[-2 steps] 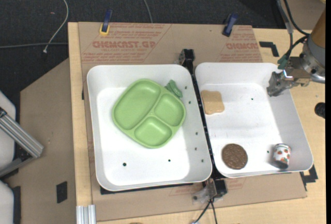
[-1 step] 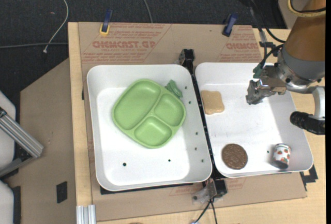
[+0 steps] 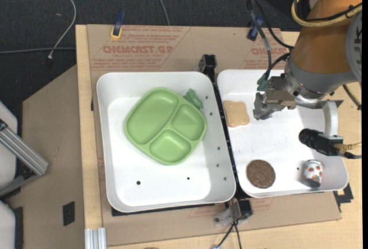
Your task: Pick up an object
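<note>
The gripper point(image 3: 263, 111), its grip unreadable from above, hangs over the right bin point(image 3: 287, 144) just right of a tan bread slice point(image 3: 236, 113), with a brown patty point(image 3: 261, 173) and a small spotted toy point(image 3: 312, 171) nearer the front rim and a green divided plate point(image 3: 165, 125) in the left bin point(image 3: 115, 144).

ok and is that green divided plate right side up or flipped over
Right side up. The green divided plate lies flat in the left bin, its three hollow compartments facing up, with raised ridges between them. Nothing sits in the compartments.
</note>
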`<state>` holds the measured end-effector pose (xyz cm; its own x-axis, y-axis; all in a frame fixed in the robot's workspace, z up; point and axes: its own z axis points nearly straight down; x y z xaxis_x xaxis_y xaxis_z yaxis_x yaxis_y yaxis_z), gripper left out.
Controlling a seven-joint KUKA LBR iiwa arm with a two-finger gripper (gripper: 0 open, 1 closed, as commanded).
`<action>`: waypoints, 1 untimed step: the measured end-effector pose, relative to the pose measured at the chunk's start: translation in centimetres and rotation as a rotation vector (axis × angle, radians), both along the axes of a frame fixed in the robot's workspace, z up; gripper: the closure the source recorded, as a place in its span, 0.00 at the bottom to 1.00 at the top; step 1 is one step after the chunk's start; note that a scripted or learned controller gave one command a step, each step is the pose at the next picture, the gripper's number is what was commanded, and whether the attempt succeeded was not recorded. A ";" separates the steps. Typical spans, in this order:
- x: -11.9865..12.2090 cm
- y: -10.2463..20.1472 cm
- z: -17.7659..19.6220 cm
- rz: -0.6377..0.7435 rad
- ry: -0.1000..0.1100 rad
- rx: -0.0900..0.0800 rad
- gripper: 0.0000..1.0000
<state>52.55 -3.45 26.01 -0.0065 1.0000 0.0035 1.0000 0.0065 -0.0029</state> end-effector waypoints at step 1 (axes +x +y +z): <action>-0.2 5.7 -2.0 0.000 0.002 0.000 1.00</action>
